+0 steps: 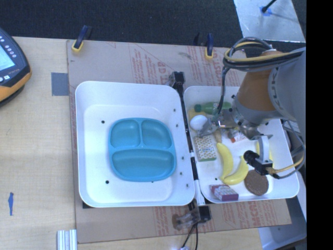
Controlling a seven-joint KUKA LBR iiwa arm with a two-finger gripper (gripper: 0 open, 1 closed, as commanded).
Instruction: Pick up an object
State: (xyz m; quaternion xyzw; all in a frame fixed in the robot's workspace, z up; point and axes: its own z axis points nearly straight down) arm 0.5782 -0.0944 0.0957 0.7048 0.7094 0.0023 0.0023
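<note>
The right bin [291, 191] holds several small items: a yellow banana [229, 164], a brown round disc [256, 183], a small pink box [225, 192], a patterned card [205, 148], a white round object [198, 122] and a green item [207, 108]. The arm comes in from the right, and its gripper [218, 124] is low in the back part of this bin, between the white round object and the banana's top end. The wrist hides what lies under it.
The left bin [83, 139] holds a blue three-compartment plate [142, 149]. A yellow-and-black handheld device [10, 61] lies at the bench's far left. Clamps [80, 39] sit on the board's back edge. Cables loop over the arm [250, 48].
</note>
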